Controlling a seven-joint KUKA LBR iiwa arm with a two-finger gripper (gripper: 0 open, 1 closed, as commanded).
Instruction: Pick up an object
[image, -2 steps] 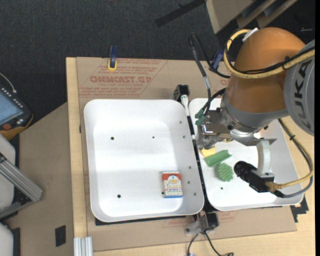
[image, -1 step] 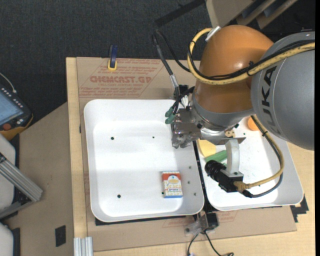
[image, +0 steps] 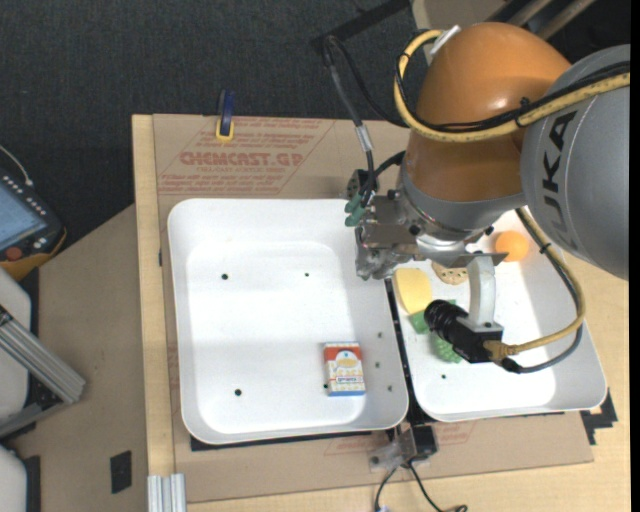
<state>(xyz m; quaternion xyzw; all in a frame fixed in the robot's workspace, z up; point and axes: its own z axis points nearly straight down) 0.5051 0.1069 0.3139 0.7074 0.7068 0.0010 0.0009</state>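
Your clearest candidate is the small box, lying flat on its broad face near the front edge of the left bin, with bare white floor on every side. It looks like a light printed carton: stiff enough along its edges, but probably easy to dent if you squeeze the wide faces hard. The printed surface may be a little slick, and a flat-lying carton tends to skate across smooth plastic when nudged. You would do best to come straight down and close across its narrower width, taking the two long edges, with modest force.

The right bin holds other options, all harder to judge. A yellow piece lies just inside its left wall, a green piece sits nearer the front, and an orange ball rests further back. The arm covers part of each, and the ball would likely roll away from a poor grip.

The end effector hangs over the seam where the two bins meet, well apart from the box and nearer the yellow piece. You cannot tell from here whether it is open or closed, and nothing shows in its grasp. Both bins rest on cardboard on the table.
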